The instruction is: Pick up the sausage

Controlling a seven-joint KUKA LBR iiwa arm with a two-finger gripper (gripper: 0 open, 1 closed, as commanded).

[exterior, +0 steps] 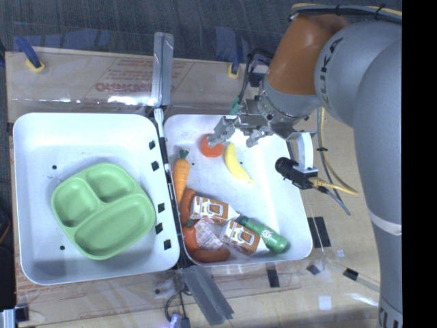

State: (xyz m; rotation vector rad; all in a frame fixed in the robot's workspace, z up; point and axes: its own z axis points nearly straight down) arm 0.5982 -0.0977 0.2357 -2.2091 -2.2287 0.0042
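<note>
The sausage (210, 255) is reddish-brown and lies along the near wall of the right bin (290, 203), partly under two snack packets (208, 212). A similar reddish piece (186, 203) lies beside the bin's left wall, below the carrot (179, 175). My gripper (237, 134) hangs at the far end of the right bin, open, with nothing between its fingers. It sits just above the top of the banana (237, 164) and right of the red tomato (211, 146), well away from the sausage.
A green bottle (265, 233) lies at the near right of the right bin. A green divided plate (104, 209) sits in the left bin (41, 142). The arm's bulk and its cables overhang the right bin's far right corner.
</note>
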